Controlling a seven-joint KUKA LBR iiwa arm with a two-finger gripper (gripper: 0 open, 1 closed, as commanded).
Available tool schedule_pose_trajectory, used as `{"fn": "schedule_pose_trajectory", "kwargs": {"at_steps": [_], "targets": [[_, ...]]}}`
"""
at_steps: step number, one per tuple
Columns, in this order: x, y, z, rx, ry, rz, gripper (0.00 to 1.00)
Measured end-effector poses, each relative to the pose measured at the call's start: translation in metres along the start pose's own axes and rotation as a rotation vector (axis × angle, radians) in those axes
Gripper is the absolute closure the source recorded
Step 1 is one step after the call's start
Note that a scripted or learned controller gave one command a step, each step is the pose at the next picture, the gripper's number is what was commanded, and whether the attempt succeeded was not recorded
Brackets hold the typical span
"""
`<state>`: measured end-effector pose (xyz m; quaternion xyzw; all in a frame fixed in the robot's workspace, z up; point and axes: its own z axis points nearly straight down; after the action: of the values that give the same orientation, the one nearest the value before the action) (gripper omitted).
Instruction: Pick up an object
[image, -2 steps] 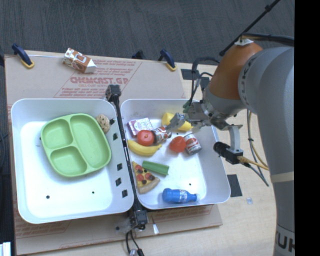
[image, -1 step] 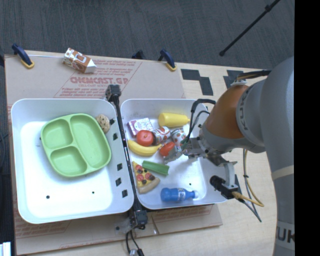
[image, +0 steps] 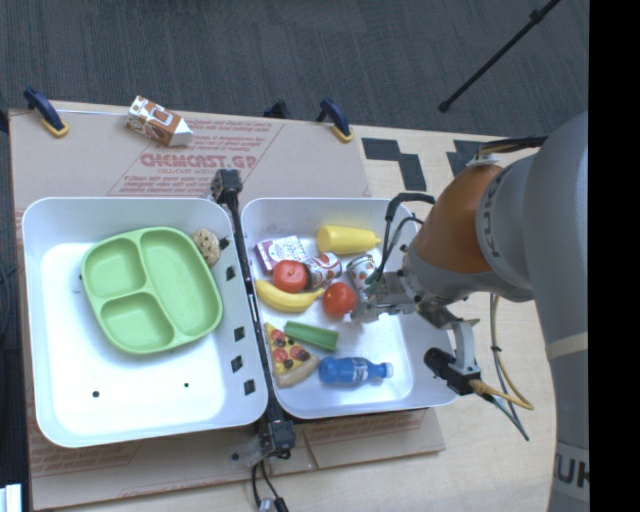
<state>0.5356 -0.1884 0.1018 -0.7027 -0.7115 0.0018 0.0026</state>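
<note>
Toy food is seen gathered in the right bin: a yellow piece at the far side, a crinkled wrapper left of it, a red tomato resting against a banana, and a second red tomato just right of the banana. Nearer the camera a green stick, a pizza slice and a blue bottle lying on its side are noted. The gripper is lowered into this bin from the right, just beside the second tomato; whether it is open or closed cannot be told, and nothing is seen held in it. The arm is seen above the bin's right wall. In the left bin a green divided plate is found, with a cookie at its far right edge. A small carton is noted on the cardboard beyond the bins.
</note>
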Motion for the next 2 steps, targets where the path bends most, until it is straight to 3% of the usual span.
{"fn": "schedule_pose_trajectory", "kwargs": {"at_steps": [1, 2], "targets": [[-0.023, 0.001, -0.126, -0.009, -0.003, 0.007, 1.0], [-0.023, 0.084, -0.154, -0.009, -0.002, 0.007, 1.0]]}}
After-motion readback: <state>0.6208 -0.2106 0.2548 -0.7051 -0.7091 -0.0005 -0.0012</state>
